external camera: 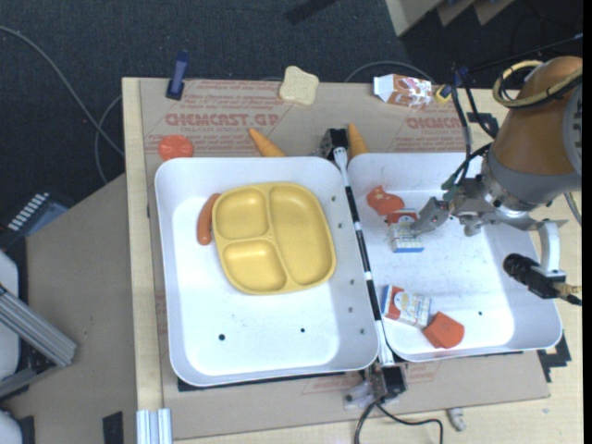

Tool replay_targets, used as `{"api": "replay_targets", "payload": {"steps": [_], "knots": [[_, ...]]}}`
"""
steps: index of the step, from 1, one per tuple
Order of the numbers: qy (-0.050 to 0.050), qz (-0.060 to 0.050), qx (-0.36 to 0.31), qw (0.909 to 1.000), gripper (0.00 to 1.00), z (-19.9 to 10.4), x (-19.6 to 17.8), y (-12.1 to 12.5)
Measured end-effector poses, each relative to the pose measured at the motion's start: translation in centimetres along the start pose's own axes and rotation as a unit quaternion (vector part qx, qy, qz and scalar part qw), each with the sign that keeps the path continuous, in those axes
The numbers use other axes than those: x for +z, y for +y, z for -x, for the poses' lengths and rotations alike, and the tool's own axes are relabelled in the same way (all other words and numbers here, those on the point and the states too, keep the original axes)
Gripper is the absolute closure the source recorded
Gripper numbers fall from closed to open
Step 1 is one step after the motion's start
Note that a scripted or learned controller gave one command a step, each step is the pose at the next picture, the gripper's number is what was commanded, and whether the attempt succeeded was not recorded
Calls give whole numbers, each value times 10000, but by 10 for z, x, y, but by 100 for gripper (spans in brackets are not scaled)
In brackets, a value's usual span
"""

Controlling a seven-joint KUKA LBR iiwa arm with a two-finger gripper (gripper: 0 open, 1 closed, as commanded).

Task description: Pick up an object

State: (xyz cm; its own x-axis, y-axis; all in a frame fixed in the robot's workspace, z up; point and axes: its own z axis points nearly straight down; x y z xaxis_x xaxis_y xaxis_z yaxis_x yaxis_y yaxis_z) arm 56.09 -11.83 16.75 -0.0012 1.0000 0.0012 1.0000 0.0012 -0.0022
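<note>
The right bin [490, 289] holds a red-orange toy [381, 199] at its far left. A small grey and blue packet [405, 240] lies just in front of that toy. Near the front lie a small red and white carton [407, 306] and an orange block [445, 330]. My gripper [431, 216] reaches in from the right and hangs low over the bin's middle. It is just right of the packet and the red-orange toy. I see nothing between its fingers.
The left bin [254, 331] holds a yellow divided plate [274, 237] with a sausage [204, 218] at its left side. Behind the bins on the bench lie a bread slice [299, 84], a carrot [265, 142], a red disc [174, 146], a blue item [177, 74] and a carton [404, 89].
</note>
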Motion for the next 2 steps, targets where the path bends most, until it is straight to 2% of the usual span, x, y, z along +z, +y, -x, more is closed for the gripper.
{"api": "replay_targets", "payload": {"steps": [1, 2], "knots": [[-4, 9, 3, 10000, 0, -12, 72, 63], [-1, -6, 5, 10000, 0, -26, 83, 100]]}}
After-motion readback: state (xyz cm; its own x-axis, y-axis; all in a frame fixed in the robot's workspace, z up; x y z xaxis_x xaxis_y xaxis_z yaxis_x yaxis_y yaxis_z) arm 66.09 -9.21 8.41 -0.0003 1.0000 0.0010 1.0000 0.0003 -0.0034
